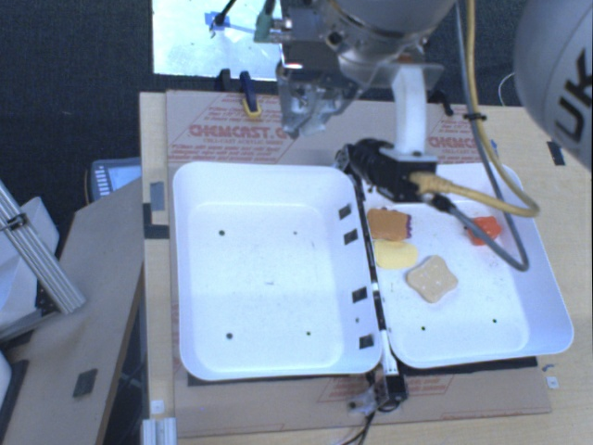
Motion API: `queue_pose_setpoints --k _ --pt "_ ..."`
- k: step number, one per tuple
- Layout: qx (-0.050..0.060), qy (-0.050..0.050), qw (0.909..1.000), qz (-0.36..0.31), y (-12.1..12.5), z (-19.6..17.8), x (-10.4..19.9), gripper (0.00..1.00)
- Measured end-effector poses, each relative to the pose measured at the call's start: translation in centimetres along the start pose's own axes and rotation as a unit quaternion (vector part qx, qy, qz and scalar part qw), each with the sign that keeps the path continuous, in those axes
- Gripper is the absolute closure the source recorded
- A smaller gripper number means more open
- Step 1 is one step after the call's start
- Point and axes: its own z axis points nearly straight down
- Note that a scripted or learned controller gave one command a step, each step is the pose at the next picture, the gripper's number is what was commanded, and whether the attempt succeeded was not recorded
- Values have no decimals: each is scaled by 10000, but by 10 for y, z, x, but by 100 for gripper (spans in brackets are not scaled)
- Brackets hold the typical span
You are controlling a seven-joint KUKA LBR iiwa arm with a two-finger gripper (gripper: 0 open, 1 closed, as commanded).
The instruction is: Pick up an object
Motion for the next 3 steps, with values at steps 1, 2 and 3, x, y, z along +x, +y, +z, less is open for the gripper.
queue_pose_setpoints --k 1,2,3 --pt "52 -30 10000 15 1 7 -1 0" --pt "52 -30 10000 15 1 7 -1 0" --pt "52 -30 10000 15 1 7 -1 0"
